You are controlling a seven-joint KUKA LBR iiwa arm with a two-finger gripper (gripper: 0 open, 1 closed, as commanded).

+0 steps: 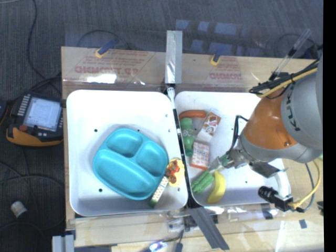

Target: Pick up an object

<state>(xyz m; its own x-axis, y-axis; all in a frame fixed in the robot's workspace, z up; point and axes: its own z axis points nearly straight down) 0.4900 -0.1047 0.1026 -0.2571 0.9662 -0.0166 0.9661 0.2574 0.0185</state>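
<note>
Arm: the grey arm [307,117] with its orange band [268,127] reaches in from the right and bends down over the right bin [239,101].
Gripper: the gripper [227,160] sits low in the right bin, near the middle of its floor, pointing toward the bin's left side.
Fingers: the wrist hides most of them; whether they are spread or closed I cannot tell, and nothing shows clearly between them.
Yellow object: a banana-like yellow object [217,188] lies just below and slightly left of the fingers, near the bin's front wall; it looks apart from them.
Green object: a green object [202,181] lies beside the yellow one, touching it, below and left of the fingers.
Packet: a white and red packet [200,154] lies flat just left of the fingers, close to their tip.
Other right-bin items: a second printed packet [210,124] and a green and orange item [187,125] lie farther up and left of the fingers, by the dividing wall.
Left bin: the left bin [84,109], well left of the fingers, holds a blue divided tray [131,161] and a small yellow-orange toy [173,170] against its right wall.
Counter: both bins rest side by side on the counter [71,56].
</note>
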